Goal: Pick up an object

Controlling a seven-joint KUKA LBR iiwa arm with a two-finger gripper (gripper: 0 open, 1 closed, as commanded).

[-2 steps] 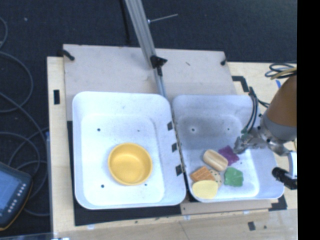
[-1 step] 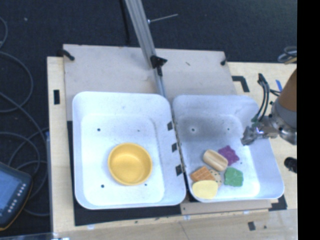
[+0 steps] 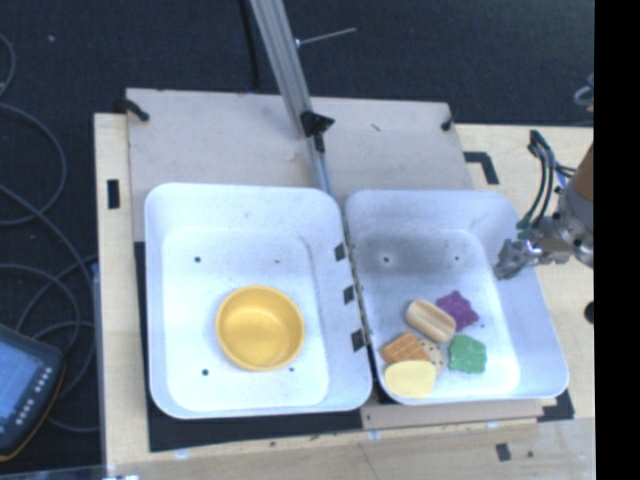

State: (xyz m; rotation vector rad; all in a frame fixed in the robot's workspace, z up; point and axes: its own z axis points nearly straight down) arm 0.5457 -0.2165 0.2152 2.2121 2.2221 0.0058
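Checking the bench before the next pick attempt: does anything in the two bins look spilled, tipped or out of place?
Nothing stands out. The yellow bowl sits upright in the left bin. The small items, purple piece and green piece among them, lie clustered in the right bin's near corner, none spilled over the rim.

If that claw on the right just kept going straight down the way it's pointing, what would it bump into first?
Probably the right bin itself: the gripper hangs over its right rim and sloping wall, apart from the toys. The nearest one, the purple piece, lies further left. Depth is hard to judge from this slanted view.
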